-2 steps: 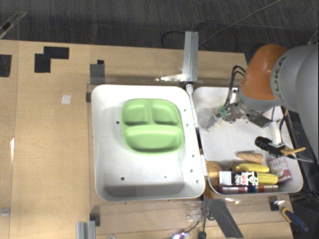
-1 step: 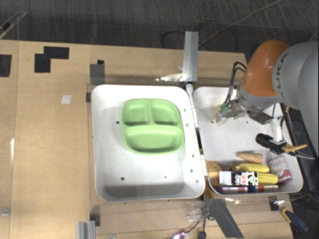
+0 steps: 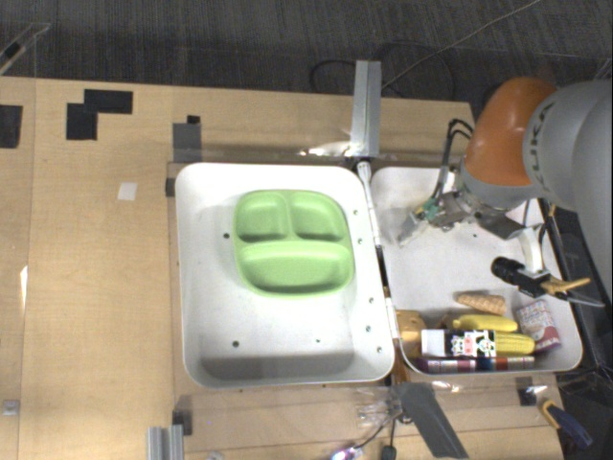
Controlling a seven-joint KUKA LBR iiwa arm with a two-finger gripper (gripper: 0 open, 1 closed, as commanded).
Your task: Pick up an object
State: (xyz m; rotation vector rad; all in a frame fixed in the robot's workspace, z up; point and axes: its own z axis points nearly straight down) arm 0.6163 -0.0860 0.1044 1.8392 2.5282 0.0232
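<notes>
My gripper [image 3: 414, 222] hangs low over the upper left part of the right bin [image 3: 431, 276], above bare white floor, with nothing visibly held in it. The loose objects lie along that bin's front edge, well below the gripper: a tan ridged piece [image 3: 482, 303], a yellow item [image 3: 498, 327], a black and white box [image 3: 463, 344], a thin red marker [image 3: 479, 362], a pink and white packet [image 3: 538, 320] and a brown block [image 3: 412, 325]. The grey arm with its orange band [image 3: 503, 132] comes in from the right.
The left bin [image 3: 206, 286] holds a green divided plate [image 3: 292, 241] near its middle. A metal post [image 3: 367, 103] stands at the back between the bins. Wooden bench surface [image 3: 86, 257] stretches out to the left.
</notes>
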